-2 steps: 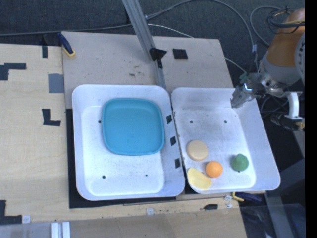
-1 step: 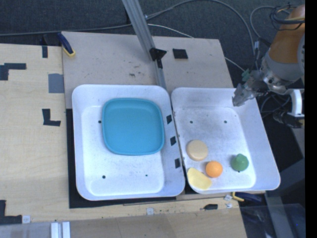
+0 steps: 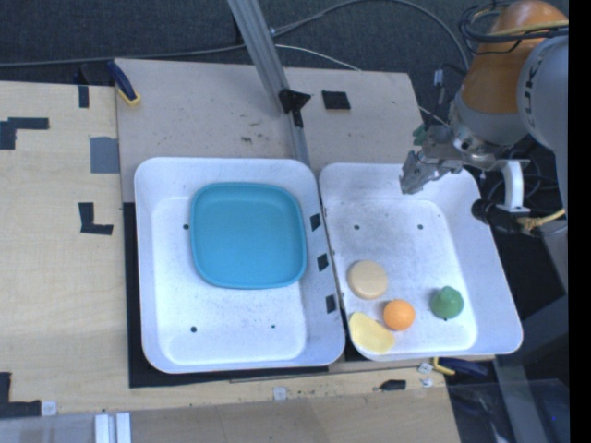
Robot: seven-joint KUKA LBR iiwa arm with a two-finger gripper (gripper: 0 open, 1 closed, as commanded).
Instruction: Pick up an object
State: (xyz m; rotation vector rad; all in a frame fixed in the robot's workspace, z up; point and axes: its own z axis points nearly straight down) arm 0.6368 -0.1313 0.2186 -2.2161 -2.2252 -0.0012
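Whether the gripper (image 3: 417, 175) is parted I cannot tell, and with the beige disc (image 3: 367, 280), orange ball (image 3: 399, 315), yellow piece (image 3: 372, 334) and green object (image 3: 448, 303) well below it, centre over one before descending

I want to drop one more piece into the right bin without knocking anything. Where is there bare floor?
The right bin has bare floor across its middle, bordered by the end effector at the far edge and the beige disc nearer the camera. It is crowded along the near edge: beige disc, yellow piece, orange ball, green piece.
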